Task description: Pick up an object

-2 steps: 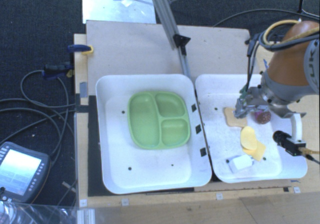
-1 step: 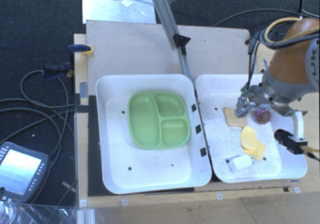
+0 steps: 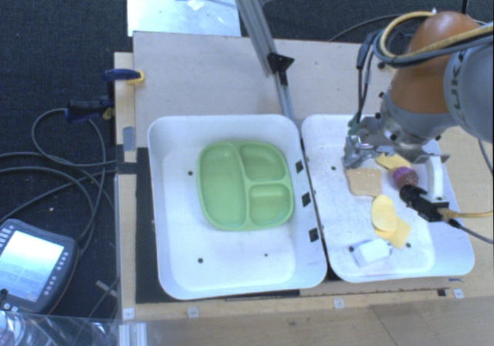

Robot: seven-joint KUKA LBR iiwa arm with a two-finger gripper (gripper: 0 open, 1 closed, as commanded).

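My gripper [image 3: 357, 153] is low in the right bin [image 3: 332, 182], at the bin's upper middle, with the orange-banded wrist above it. Right below it lies a tan toast slice [image 3: 364, 181], and I cannot tell whether they touch. A purple round piece [image 3: 404, 177] and a yellow wedge [image 3: 392, 161] lie just to the gripper's right, partly under the arm. Further toward the front are a yellow chip [image 3: 384, 215], a smaller yellow piece [image 3: 400, 233] and a white block [image 3: 372, 252].
The left bin [image 3: 174, 228] holds a green divided plate [image 3: 247, 184]. A slanted metal pole [image 3: 258, 20] crosses the bench behind the bins. A black cable and connector [image 3: 423, 205] hang from the arm over the right bin's right side.
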